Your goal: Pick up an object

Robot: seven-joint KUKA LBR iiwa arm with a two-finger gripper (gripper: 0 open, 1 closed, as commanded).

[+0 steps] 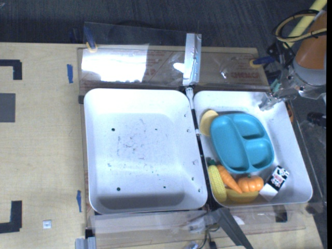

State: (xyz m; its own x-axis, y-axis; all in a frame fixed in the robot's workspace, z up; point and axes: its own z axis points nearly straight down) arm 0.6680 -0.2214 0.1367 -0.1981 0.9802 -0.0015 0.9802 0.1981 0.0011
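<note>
The right bin (296, 139) holds a blue divided plate (241, 141) in its middle. A yellow round piece (207, 120) pokes out from under the plate's far left edge. Along the near side lie a yellow corn cob (216, 183), an orange carrot (228, 179), an orange fruit (252, 182) and a small white box with a black-and-white print (276, 180). My gripper (267, 102) hangs over the far right corner of this bin, beyond the plate and apart from every object. The grey arm with its orange band (311, 56) rises behind it.
The left bin (140, 144) is a bare white tray with faint scuff marks. A clear plastic wall (137, 61) stands behind the bins, with an upright divider (192, 58) between them. Wooden bench surface (36, 154) lies to the left. Yellow cables (295, 27) loop by the arm.
</note>
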